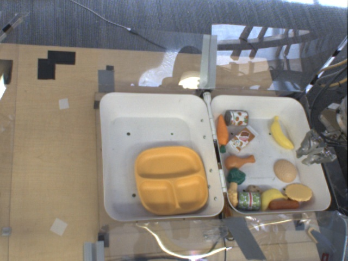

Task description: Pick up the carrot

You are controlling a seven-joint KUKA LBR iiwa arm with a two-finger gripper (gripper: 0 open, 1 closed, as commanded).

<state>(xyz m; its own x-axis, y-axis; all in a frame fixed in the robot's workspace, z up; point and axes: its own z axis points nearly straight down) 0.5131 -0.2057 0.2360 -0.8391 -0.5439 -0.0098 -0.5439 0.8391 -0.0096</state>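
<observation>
While gripper [315, 152] hangs at right bin's [310, 118] edge, jaw state indeterminate; carrot [222, 130] lies against far divider wall, ungrasped.

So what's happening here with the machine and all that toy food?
A robot arm reaches in from the right, its gripper hovering at the right bin's outer edge, holding nothing. It is meant to pick up the carrot, which lies untouched along the bin's left wall, beside a small can. Other toy food around it includes a banana, an egg and a chicken drumstick. The left bin holds a yellow divided tray.
</observation>
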